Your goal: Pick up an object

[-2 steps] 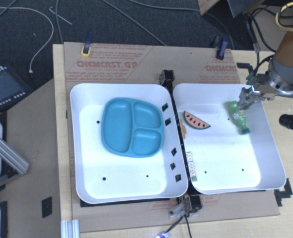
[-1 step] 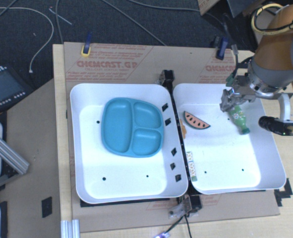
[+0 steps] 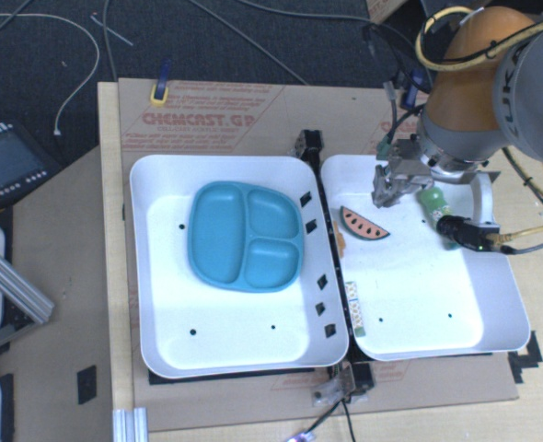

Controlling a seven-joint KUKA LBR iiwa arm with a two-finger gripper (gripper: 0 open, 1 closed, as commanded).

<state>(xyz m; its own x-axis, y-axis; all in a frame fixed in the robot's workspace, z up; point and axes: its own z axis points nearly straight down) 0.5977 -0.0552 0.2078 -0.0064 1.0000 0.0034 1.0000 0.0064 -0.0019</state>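
Red watermelon slice [image 3: 363, 225] lies long axis left-right beside the gripper [image 3: 387, 191], whose state I cannot tell

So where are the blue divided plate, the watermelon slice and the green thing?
Blue divided plastic plate [image 3: 246, 236], camera view, centre ridge.
Toy watermelon slice [image 3: 363, 225], camera view, red face.
Small green object [image 3: 433, 199], camera view, its top.

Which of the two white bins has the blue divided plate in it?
The left bin. The blue divided plate lies in it, while the right bin, where the gripper hangs, holds a watermelon slice toy instead.
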